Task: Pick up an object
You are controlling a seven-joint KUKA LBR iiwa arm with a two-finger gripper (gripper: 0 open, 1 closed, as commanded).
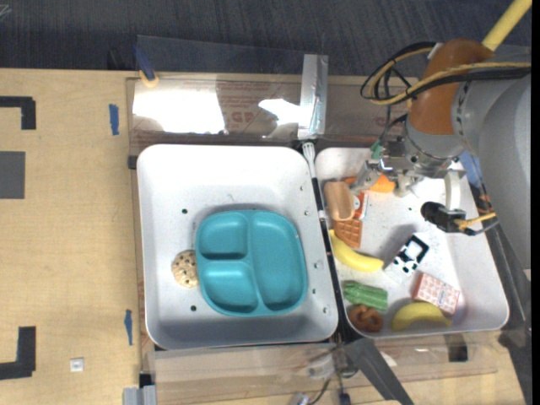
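Over the far end of the right bin, the jaws hang near an orange piece; whether they are parted or closed cannot be told. Beneath lie a hot dog bun, a waffle, a banana, a black-and-white block, a pink wafer, a lemon, a green vegetable and a pretzel. Beside it, the left bin carries a teal divided plate and a cookie.
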